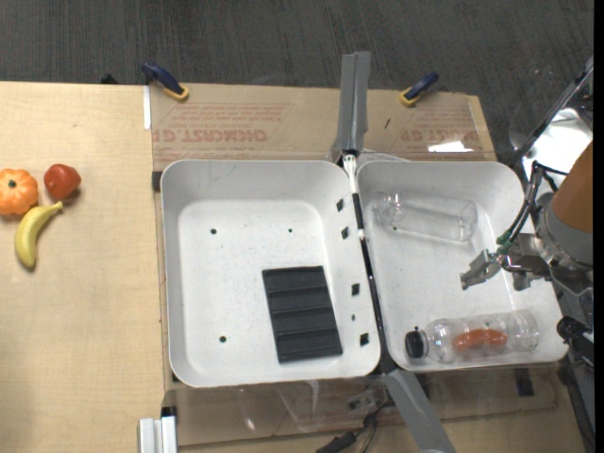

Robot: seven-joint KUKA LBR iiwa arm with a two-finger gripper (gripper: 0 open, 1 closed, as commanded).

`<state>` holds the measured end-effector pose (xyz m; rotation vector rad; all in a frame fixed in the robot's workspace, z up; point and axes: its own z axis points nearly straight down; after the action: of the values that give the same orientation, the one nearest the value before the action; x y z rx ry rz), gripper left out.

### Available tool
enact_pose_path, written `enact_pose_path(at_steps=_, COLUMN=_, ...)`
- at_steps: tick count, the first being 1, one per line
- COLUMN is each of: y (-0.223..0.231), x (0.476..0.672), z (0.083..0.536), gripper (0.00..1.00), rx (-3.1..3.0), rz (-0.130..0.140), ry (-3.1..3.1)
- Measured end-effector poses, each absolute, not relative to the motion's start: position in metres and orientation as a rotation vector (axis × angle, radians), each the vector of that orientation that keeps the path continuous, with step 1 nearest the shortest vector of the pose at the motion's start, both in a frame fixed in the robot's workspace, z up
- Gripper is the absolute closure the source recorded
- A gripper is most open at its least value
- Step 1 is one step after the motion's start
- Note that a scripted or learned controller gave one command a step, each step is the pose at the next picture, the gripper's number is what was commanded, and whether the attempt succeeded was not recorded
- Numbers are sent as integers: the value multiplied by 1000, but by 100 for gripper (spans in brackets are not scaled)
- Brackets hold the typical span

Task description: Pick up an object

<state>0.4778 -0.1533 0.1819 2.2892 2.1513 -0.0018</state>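
Gripper [478, 270] sits low over the right bin [510, 185], at about 3 o'clock in the frame; whether it is parted or closed cannot be told, as the tip is small and blurred against the white floor. Nothing is seen between its tips. Arm enters from 3 o'clock and is cut off at the frame edge. Two candidate objects lie in the right bin: a clear tube [427, 217], at 11 o'clock from the gripper and apart from it, hard to make out against the white; and a clear bottle [472, 339] with a dark cap and an orange item inside, at 6 o'clock from the gripper, lying close along the bin's near wall. Open floor lies between the two objects. Left bin [179, 281] holds a black ribbed block [301, 313] toward its 5 o'clock corner, near the front wall; the remaining floor is open. On the bench at 9 o'clock, well apart from both bins, lie a banana [31, 235], an orange fruit [16, 192] and a red fruit [61, 181].
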Motion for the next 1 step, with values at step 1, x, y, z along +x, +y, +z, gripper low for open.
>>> enact_pose_path(at_steps=1, y=-153, x=478, z=182, gripper=0, rx=2290, rz=-2, ry=2152)
